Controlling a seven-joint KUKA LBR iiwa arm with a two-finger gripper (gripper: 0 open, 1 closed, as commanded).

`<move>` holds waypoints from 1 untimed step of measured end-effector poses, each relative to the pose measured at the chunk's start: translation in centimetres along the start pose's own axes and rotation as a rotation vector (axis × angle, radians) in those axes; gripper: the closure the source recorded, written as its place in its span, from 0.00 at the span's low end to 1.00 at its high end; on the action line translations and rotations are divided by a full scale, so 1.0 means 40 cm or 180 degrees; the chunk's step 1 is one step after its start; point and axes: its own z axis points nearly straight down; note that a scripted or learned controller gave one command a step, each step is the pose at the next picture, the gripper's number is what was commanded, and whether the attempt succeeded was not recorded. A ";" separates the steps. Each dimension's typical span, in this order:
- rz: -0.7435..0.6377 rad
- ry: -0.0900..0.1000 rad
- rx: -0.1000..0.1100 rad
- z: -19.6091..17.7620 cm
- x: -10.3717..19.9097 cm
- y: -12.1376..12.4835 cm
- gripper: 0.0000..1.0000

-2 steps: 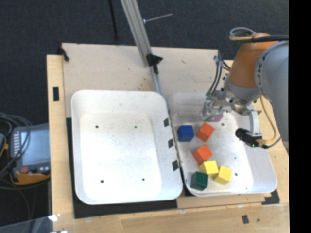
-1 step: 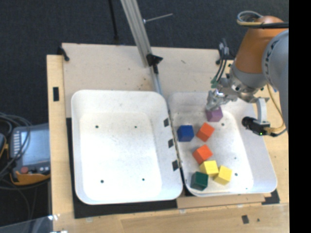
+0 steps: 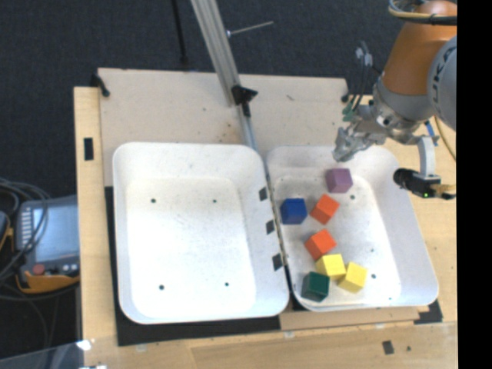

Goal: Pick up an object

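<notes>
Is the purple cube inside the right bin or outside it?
Inside: the purple cube rests on the right bin floor near its far wall, beneath the gripper.

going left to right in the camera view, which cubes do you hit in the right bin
blue cube → dark green cube → purple cube → yellow cube at the far right. The two orange cubes and the other yellow cube overlap in left-right position, so they are left out.

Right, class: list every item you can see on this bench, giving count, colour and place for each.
Purple block: 1, right bin, nearest the gripper
Blue block: 1, right bin, by the divide
Orange blocks: 2, right bin, middle
Yellow blocks: 2, right bin, near end
Green block: 1, right bin, near corner
Bins: 2, white, side by side
Gripper: 1, grey, over the right bin's far edge
</notes>
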 end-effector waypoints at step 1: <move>-0.0006 0.0001 0.0008 -0.062 -0.004 0.002 1.00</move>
